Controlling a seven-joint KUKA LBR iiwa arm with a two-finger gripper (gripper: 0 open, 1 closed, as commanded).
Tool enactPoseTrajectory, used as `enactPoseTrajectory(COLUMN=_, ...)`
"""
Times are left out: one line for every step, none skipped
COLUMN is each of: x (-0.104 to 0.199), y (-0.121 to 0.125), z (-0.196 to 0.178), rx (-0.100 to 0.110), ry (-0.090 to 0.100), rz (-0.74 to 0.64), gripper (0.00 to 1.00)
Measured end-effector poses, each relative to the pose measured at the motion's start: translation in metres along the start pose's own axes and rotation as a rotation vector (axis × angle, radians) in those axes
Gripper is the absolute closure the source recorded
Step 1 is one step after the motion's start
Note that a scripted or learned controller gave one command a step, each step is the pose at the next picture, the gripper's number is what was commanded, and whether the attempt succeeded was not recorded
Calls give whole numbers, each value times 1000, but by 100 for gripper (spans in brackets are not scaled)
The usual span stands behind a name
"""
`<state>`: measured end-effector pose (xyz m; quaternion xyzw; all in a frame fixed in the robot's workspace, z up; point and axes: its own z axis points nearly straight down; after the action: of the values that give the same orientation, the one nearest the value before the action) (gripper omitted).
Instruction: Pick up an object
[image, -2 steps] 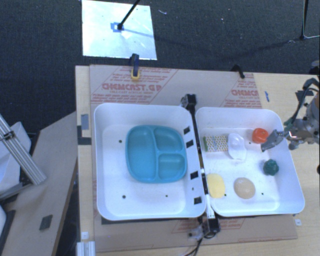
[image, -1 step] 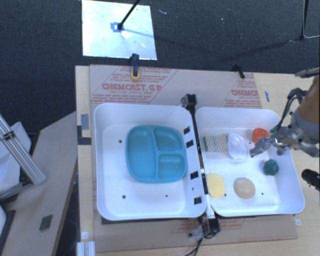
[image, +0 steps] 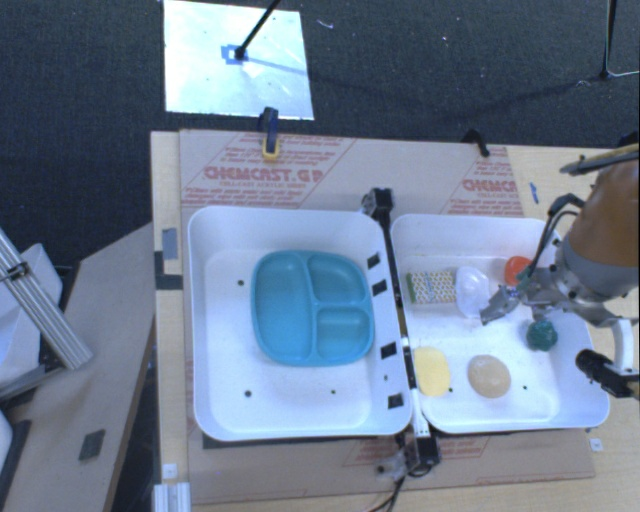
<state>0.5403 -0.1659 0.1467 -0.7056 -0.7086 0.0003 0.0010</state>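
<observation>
– Yellow, the nearest piece: a pale yellow lump (image: 432, 370) lies in the near left corner of the right bin (image: 570, 402). Just beside it is a tan round thing (image: 489, 376), apart from it by a narrow gap.

– And behind those?

– A small teal ball (image: 542, 335) sits toward the right wall, a little farther back. The tool (image: 497, 308) is to its left, over the middle of the same bin. It is just beside a clear, whitish crumpled lump (image: 472, 288).

– Is the tool released or clenched?

– I cannot tell from this angle. Nothing can be seen held in it. Every loose object lies on the bin floor.

– What else is in that bin?

– A green-speckled block (image: 432, 287) lies left of the clear lump, near the divider. An orange-red thing (image: 516, 268) sits farther back, partly hidden by the wrist. The grey arm (image: 605, 235) comes in from the right with its orange band above.

– And the left bin (image: 215, 330)?

– It holds a blue divided plate (image: 312, 306), lying flat in the middle.

– And beyond the bins?

– The surface (image: 165, 190) carries a cardboard sheet (image: 300, 165) with red print, pinned by a yellow clamp (image: 270, 140) at its far edge. Past that, a shiny square panel (image: 235, 60) lies on dark carpet.
</observation>
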Motion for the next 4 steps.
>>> enactPoseTrajectory(x=3, y=-1, z=42, rx=1, ry=0, rz=3, gripper=0)
enactPoseTrajectory(x=2, y=1, z=29, rx=-5, ry=-2, rz=3, gripper=100)
enactPoseTrajectory(x=1, y=-7, z=-29, rx=-9, ry=-3, rz=3, gripper=100)
enactPoseTrajectory(x=-8, y=-5, z=-90, rx=-10, ry=-4, rz=1, gripper=100)
